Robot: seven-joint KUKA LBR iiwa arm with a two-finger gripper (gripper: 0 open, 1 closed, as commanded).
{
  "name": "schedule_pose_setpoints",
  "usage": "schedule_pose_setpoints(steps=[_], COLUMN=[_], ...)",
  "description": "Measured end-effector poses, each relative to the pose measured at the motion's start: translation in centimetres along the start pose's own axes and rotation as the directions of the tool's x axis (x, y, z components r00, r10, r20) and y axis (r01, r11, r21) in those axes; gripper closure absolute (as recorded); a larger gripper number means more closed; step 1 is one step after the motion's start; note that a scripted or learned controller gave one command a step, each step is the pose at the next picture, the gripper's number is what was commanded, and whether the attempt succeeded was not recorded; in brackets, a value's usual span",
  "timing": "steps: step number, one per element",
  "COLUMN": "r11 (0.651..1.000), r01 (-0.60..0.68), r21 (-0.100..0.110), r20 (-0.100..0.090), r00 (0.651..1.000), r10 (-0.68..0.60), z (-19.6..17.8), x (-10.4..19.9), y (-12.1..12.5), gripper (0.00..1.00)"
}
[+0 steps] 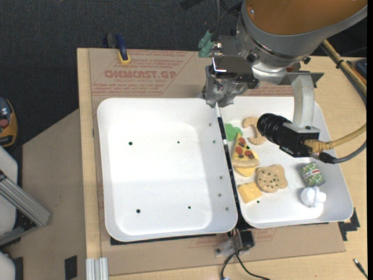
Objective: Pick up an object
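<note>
Grey gripper, grip state impossible to tell, hovers in approach; the pizza slice below it needs a descent.

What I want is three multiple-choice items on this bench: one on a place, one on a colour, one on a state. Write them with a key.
1. The cookie lies
A. in the left bin
B. in the right bin
C. on the brown board

2. The wedge just in front of the cookie is
A. yellow
B. blue
C. black

3. The pizza slice
A. hangs from the gripper
B. stands on the cookie
C. lies in the bin, apart from the gripper

Key: B, the cookie sits among the toys in the right bin; A, the wedge is plain yellow; C, the gripper is at the bins' far rim, away from the slice.
</note>
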State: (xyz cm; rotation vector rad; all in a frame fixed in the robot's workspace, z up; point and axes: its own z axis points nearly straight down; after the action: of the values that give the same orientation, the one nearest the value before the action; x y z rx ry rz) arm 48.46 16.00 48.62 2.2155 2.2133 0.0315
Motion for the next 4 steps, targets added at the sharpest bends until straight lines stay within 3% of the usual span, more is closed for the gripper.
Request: schedule_pose_setpoints(steps=[1,2,3,4], r11=[0.999,1.0,0.999,1.0], r01=[0.007,0.003,0.001,0.004], r21=[0.033,0.004,0.037,0.003], r20=[0.01,0.0,0.014,-0.002], r00=[1.0,1.0,1.0,1.0], r10=[-0.007,-0.003,-0.001,-0.004], z=[14.4,-1.1,13.0,-2.8], x=[6.7,6.5,6.4,6.5], y=[-0.2,2.4,-0.4,-0.5], gripper=[1.0,1.0,1.0,1.0])
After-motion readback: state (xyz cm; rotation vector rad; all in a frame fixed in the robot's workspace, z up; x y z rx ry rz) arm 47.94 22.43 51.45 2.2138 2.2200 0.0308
